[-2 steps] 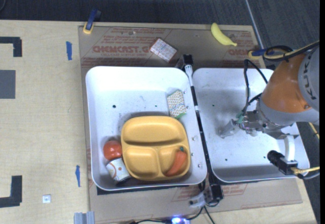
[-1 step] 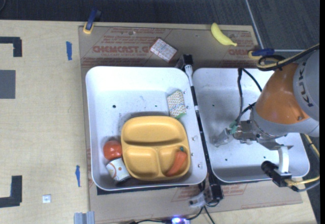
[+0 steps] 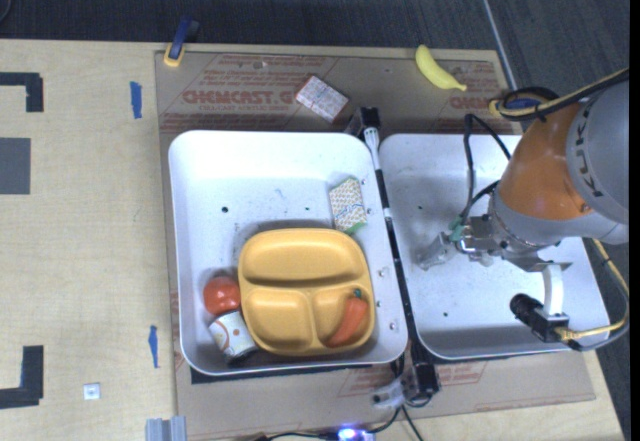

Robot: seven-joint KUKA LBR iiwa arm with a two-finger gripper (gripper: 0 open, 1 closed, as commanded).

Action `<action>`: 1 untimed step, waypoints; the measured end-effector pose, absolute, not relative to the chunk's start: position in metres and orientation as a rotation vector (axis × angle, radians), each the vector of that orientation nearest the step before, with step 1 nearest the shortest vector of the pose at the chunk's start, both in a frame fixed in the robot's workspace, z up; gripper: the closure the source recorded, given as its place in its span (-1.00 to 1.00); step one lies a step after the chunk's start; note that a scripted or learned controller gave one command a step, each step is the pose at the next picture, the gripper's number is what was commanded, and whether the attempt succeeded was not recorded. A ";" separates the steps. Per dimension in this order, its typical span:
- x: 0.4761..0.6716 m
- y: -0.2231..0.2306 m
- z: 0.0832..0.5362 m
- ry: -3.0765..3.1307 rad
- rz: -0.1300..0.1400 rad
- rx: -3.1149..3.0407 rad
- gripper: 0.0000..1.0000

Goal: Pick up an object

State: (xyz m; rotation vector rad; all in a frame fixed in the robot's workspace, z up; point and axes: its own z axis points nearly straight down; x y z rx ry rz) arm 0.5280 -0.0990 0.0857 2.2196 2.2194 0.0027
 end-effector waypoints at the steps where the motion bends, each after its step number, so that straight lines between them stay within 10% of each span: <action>1: 0.532 -0.094 0.086 2.218 0.002 2.218 -1.00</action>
